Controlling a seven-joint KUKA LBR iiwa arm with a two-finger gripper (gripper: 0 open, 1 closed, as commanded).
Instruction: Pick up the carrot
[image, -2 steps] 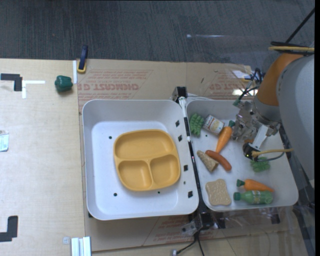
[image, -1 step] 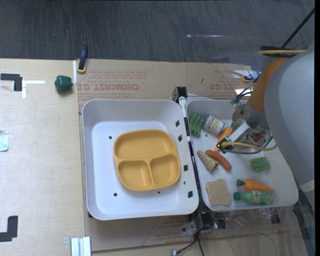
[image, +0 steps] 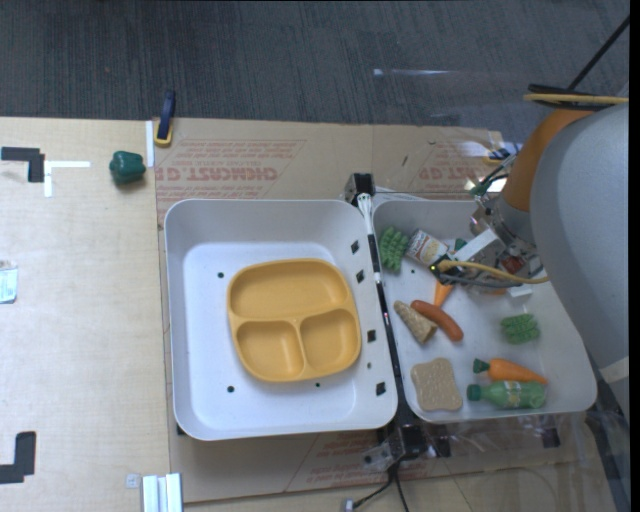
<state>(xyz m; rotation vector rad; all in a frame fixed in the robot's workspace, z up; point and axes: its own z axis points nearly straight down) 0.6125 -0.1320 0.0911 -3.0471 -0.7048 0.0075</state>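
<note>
Nearest, the carrot (image: 511, 371) lies in the right bin's (image: 570, 345) near right corner, touching a green bottle (image: 510, 395). The hand (image: 480, 262) hovers farther back — whether it grips anything, I cannot tell; approach from above, clear of the bottle.

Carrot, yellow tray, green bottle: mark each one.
carrot (image: 512, 371), camera view, middle of its orange body.
yellow tray (image: 292, 283), camera view, floor of its big compartment.
green bottle (image: 510, 395), camera view, middle of its body.
</note>
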